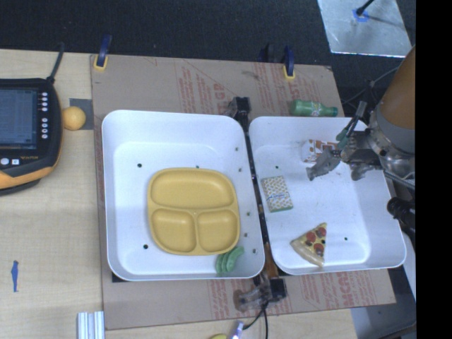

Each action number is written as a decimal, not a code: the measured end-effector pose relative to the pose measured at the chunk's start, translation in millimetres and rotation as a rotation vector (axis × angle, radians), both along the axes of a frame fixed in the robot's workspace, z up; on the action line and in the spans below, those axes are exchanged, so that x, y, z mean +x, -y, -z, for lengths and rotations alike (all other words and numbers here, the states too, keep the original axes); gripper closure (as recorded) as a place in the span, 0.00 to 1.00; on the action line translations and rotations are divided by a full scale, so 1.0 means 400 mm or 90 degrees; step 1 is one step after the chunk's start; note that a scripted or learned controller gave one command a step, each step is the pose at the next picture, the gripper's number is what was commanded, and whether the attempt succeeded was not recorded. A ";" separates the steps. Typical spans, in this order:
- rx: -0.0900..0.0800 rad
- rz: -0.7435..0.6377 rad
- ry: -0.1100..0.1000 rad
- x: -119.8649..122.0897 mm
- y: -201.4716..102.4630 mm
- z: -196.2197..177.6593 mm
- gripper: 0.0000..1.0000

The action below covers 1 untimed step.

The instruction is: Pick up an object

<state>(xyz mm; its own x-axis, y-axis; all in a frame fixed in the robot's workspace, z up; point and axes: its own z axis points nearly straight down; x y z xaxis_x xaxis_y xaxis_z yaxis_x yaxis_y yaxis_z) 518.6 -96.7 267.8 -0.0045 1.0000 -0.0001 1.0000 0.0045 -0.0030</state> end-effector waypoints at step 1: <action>0.001 0.000 -0.002 -0.109 0.077 0.428 0.00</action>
<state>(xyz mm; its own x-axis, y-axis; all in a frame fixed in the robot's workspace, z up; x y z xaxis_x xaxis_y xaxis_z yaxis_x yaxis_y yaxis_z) 475.0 -127.4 96.7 -0.0050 1.0000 0.0008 1.0000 0.0050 -0.0056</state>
